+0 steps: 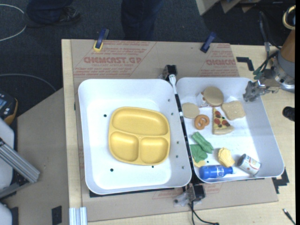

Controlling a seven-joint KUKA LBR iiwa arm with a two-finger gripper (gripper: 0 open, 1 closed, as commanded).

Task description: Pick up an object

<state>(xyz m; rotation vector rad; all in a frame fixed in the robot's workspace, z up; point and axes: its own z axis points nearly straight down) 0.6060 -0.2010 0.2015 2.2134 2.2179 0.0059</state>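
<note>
Lying untouched in the right bin (276, 159), the toast (233, 109) and its neighbours show nothing is picked yet, while the gripper (253, 90) hangs at the bin's far right rim, apparently carrying nothing, its finger gap unreadable.

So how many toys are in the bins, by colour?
Yellow: 2, tray, corn
Tan: 3, burger, cookie, bread
Orange: 2, pretzel, pizza
Green: 1, greens
Blue: 1, bottle
Silver: 1, can
Total: 10
</note>
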